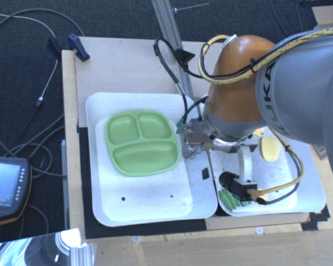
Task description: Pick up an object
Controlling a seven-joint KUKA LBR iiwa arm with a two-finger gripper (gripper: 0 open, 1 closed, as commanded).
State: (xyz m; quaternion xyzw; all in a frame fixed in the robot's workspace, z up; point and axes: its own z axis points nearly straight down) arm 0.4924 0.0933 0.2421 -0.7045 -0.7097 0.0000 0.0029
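Over the bench, seen from above at a slant, two shallow white bins sit side by side. One grey arm (299, 82) with an orange band reaches in from the view's right, and its bulk covers much of the right bin (308, 195).

The gripper (200, 140) hangs low near the seam between the two bins, just past the right edge of the plate. Whether it is apart, together or clamped on anything cannot be told, since the wrist hides it (nothing can be seen held).

The left bin (97, 107) holds one green plate (142, 143). It is divided into three compartments, two small ones at the far side and one long one at the near side. Two tiny dark dots (123, 198) mark the bare floor of this bin, nearer the camera than the plate.

Three loose things show in the right bin:
- one pale yellow object (270, 148) beside the arm, toward the far right
- one green item (233, 200) at the near edge, partly covered
- one small black piece (205, 173) just beside the seam, below the gripper

One blue clamp (77, 47) grips the bench's far left corner.
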